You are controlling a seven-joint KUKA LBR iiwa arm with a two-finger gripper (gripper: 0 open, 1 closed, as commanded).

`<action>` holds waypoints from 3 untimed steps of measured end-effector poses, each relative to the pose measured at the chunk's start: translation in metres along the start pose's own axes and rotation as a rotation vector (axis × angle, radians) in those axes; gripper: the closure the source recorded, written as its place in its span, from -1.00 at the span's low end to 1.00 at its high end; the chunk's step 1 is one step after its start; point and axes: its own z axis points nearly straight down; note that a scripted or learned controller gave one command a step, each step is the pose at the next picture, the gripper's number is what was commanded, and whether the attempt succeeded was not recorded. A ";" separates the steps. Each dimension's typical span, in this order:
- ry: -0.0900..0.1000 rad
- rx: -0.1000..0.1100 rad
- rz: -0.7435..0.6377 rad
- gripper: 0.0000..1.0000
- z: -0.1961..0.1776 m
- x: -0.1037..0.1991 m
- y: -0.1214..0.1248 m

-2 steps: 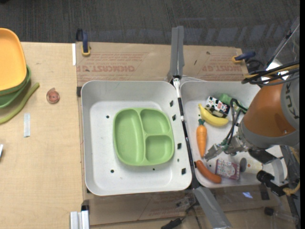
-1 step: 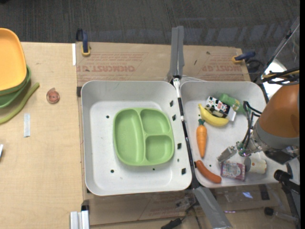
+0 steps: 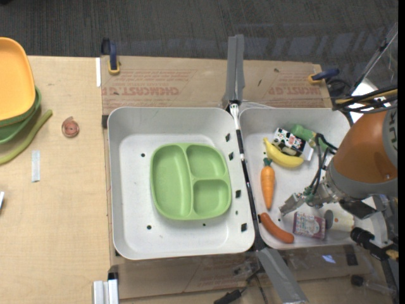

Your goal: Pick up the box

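Pinkish box (image 3: pixel 309 225) lying flat, long axis left-right.

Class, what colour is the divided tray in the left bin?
The divided tray is light green, clear in the camera view.

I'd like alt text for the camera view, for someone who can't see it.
A grey and orange robot arm reaches into the right bin, its gripper just above a small pink box, near a carrot, a banana and a sausage. The left bin holds a green divided plate.
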 end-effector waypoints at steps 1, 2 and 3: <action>-0.002 -0.001 0.035 -1.00 0.000 -0.057 -0.015; 0.001 0.002 0.119 -1.00 0.000 -0.013 -0.004; 0.039 -0.001 -0.250 -1.00 0.002 -0.072 -0.014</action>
